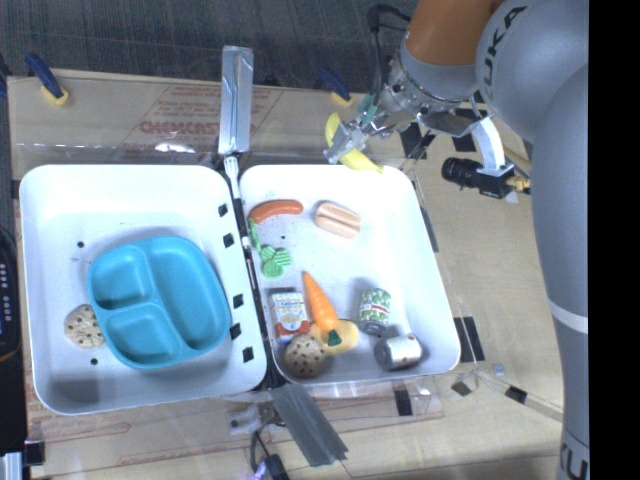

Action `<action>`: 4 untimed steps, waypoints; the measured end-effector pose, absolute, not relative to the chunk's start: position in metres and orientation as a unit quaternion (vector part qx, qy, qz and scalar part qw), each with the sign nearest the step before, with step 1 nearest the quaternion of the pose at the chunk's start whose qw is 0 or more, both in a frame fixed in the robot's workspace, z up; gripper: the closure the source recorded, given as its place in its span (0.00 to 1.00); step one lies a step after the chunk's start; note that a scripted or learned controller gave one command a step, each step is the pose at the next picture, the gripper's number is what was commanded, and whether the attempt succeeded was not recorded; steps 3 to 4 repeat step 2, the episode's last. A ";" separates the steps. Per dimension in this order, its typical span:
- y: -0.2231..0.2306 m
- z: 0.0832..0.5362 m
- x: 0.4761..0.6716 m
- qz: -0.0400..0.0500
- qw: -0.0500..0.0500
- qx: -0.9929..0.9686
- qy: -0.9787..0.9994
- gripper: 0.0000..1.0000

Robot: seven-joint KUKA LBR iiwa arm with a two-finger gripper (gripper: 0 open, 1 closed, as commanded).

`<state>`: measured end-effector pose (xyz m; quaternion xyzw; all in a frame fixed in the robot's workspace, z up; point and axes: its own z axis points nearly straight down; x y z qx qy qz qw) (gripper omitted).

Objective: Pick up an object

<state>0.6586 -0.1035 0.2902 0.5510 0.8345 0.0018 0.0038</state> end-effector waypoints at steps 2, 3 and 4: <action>-0.054 0.188 0.615 -0.003 -0.003 0.594 0.805 1.00; -0.054 0.188 0.615 -0.003 -0.003 0.594 0.805 1.00; -0.054 0.188 0.615 -0.003 -0.003 0.594 0.805 1.00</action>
